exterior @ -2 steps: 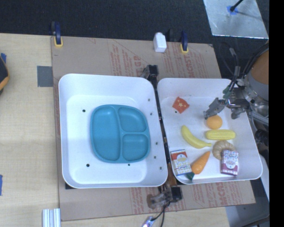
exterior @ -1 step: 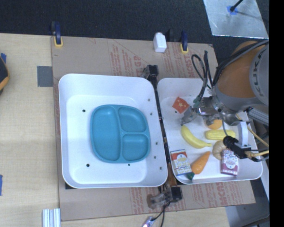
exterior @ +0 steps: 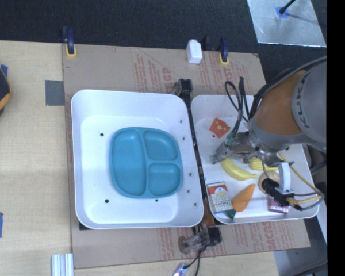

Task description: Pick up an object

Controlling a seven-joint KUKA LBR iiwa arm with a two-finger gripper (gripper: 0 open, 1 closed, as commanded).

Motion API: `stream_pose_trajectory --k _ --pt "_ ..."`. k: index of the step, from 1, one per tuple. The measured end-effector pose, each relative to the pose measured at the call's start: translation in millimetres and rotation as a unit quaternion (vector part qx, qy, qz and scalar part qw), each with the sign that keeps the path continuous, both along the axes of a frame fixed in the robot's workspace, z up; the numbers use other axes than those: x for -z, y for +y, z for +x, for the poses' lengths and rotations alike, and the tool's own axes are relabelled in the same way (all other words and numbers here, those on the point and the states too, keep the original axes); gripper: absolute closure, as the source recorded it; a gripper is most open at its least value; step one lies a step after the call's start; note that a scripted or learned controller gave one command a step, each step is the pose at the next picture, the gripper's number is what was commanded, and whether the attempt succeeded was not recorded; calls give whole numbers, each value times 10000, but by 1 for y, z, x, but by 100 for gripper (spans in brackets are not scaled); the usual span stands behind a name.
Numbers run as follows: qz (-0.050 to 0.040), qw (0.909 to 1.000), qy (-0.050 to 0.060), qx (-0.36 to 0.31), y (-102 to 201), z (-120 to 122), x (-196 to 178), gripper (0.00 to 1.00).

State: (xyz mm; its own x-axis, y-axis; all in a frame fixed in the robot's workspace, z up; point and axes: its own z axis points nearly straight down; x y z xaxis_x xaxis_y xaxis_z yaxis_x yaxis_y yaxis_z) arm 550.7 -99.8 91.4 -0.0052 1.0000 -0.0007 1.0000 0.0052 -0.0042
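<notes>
Claw (exterior: 227, 152) low in right bin (exterior: 204, 111), just beside banana (exterior: 237, 170)

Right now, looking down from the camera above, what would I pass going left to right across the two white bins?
Left bin → blue divided plate → right bin → small carton → carrot → robot arm.

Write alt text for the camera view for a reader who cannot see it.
A grey arm with an orange band reaches from the right over the right bin, its gripper low above a banana. That bin also holds a carrot, a small carton and a red packet. The left bin holds a blue divided plate.
</notes>
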Motion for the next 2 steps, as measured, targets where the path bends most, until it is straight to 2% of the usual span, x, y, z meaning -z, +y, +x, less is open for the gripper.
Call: stream_pose_trajectory --k 1,2 --pt "-7 10000 6 -13 -1 0 -10 100" --pt "7 10000 -14 5 45 41 -101 100"
